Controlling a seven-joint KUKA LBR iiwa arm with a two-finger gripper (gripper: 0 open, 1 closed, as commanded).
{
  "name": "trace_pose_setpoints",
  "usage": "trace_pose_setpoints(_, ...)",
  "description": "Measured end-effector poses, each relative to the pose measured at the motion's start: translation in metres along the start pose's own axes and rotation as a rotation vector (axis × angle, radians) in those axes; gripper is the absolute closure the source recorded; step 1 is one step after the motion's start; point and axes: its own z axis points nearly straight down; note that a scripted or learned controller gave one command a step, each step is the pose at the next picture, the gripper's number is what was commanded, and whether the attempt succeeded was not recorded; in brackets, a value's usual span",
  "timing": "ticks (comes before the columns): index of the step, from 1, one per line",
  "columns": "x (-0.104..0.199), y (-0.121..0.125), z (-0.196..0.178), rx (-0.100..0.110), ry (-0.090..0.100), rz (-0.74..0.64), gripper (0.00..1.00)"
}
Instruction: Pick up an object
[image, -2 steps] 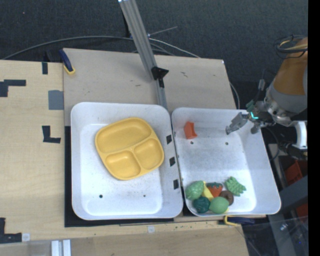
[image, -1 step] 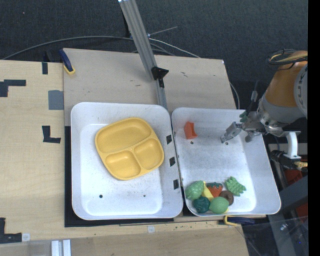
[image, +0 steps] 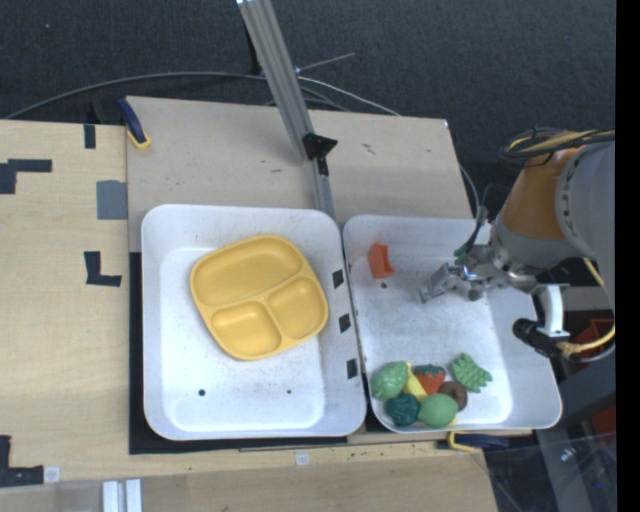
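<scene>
Plywood covers the counter, with dark carpet beyond its far edge and a slanted metal pole coming down toward the bins. Two white bins sit side by side. On the left bin lies a yellow divided plate, tilted slightly, with three compartments. Over the right bin the grey arm, orange-banded, reaches in from the right. Its jaws hang low above the bin's middle, pointing left; the fingers look slightly parted with nothing between them. A small orange block lies at the far left of this bin, near the jaws but apart from them. Along the near edge huddles a cluster of toy foods: a green leafy piece, a light green one, a red one, a dark teal one and a round green one, touching each other.
</scene>
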Motion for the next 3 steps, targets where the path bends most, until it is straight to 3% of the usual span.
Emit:
trace_pose_setpoints(1, 0.0, 0.0, 0.007, -0.005, -0.003, 0.0, 0.0)
trace_pose_setpoints(2, 0.001, 0.0, -0.004, -0.005, -0.002, -0.001, 1.0)
trace_pose_setpoints(3, -0.003, -0.001, -0.067, -0.012, -0.003, 0.001, 1.0)
